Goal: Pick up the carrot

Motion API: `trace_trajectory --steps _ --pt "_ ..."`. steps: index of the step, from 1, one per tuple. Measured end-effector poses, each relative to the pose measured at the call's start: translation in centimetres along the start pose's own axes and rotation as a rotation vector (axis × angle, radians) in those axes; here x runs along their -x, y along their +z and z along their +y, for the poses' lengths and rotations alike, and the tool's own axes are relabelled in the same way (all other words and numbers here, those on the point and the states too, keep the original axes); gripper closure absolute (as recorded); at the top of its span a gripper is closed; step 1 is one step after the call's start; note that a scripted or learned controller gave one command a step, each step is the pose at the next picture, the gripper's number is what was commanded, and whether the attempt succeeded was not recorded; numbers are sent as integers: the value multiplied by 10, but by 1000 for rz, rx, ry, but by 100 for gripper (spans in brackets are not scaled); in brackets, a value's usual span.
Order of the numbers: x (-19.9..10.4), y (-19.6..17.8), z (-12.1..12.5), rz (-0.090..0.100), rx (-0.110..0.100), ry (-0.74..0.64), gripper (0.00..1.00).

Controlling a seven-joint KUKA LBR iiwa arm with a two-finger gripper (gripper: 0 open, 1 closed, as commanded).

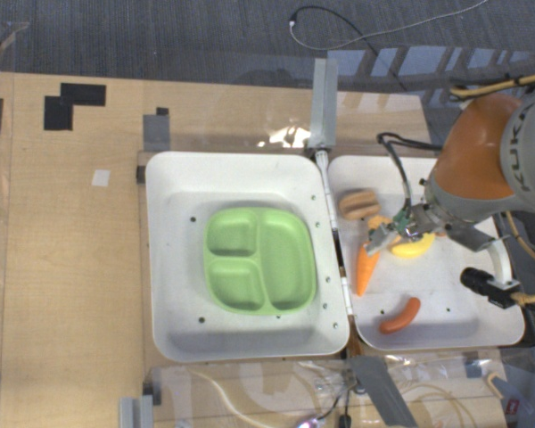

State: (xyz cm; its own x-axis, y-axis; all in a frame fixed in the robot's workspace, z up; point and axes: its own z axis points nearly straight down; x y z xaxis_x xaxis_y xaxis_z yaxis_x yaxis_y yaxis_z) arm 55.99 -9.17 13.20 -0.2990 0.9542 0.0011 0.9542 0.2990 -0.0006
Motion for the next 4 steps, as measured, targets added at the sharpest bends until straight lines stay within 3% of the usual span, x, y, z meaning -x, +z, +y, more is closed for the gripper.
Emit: trace_trajectory --steps 1,2,3,4 --pt "21 28 0 -8 36 -158 0" --pt "22 17 3 -10 41 -159 100" --pt "22 18 3 -9 41 -158 0" --pt "-56 -51 -50 -1 2 11 0"
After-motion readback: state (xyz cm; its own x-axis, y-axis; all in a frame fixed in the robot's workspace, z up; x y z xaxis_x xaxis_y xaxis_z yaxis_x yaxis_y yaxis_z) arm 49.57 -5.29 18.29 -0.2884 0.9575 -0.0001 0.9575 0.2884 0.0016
